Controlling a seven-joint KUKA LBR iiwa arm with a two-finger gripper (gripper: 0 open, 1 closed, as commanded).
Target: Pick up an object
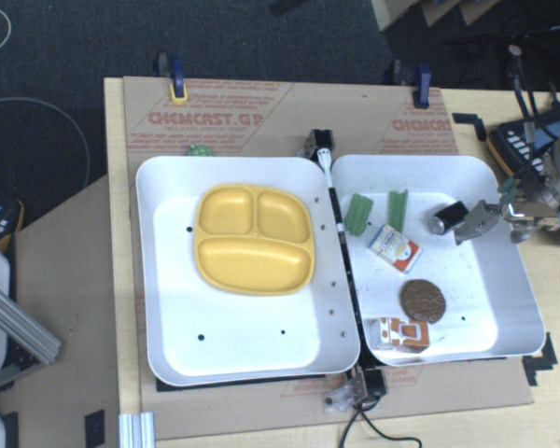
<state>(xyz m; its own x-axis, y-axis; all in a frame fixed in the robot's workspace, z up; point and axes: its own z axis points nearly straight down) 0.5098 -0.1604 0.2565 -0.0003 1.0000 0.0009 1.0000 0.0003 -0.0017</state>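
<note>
The step in hand looks like the approach: nothing sits between the fingers, so the arm needs to choose one item in the right bin [504, 329], centre over it and come straight down, clear of the bin wall.

Nearest the camera, a flat orange-and-white packet [403, 334] lies against the front rim, awkward because of the wall. Just behind it lies a round brown disc [422, 300], low and thin. Further back a small white-and-red carton [393, 247] lies tilted, free on all sides, probably the easiest pick. Beyond it lie two green blocks [358, 214], side by side but apart. The gripper [469, 222] hovers at the far right, its jaws apparently narrow and holding nothing.

The yellow divided plate [255, 239] lies in the left bin [168, 278].
</note>
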